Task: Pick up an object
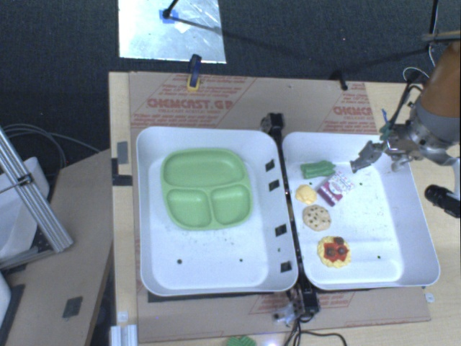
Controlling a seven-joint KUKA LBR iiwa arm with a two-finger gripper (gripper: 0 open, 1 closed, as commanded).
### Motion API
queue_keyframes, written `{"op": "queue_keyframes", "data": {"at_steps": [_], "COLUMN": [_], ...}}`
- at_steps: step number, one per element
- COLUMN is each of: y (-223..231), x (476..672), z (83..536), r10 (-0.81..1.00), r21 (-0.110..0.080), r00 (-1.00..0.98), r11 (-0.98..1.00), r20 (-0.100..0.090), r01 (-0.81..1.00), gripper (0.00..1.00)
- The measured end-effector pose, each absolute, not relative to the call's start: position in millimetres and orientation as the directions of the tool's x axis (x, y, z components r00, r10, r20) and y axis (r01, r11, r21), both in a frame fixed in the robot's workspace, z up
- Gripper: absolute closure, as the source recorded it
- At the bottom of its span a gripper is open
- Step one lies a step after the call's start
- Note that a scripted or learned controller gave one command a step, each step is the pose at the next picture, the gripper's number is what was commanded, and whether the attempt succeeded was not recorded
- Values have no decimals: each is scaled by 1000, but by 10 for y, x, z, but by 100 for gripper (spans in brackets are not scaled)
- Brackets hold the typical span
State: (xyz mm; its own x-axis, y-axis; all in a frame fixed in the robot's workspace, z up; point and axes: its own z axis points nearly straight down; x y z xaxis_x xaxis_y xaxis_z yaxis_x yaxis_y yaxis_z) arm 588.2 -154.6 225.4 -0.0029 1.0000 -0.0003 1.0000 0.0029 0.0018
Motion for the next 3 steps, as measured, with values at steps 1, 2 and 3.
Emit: {"op": "queue_keyframes", "data": {"at_steps": [1, 2, 3], "y": [-1148, -1095, -1014], "x": [5283, 5316, 5803], "z": [1624, 824, 874], "r10": [1000, 1000, 1000], "r21": [-8, 1, 7], "r00": [-2, 0, -6], "r11": [2, 0, 6], "r20": [4, 4, -1], "r01": [1000, 1000, 1000], "gripper": [0, 0, 0]}}
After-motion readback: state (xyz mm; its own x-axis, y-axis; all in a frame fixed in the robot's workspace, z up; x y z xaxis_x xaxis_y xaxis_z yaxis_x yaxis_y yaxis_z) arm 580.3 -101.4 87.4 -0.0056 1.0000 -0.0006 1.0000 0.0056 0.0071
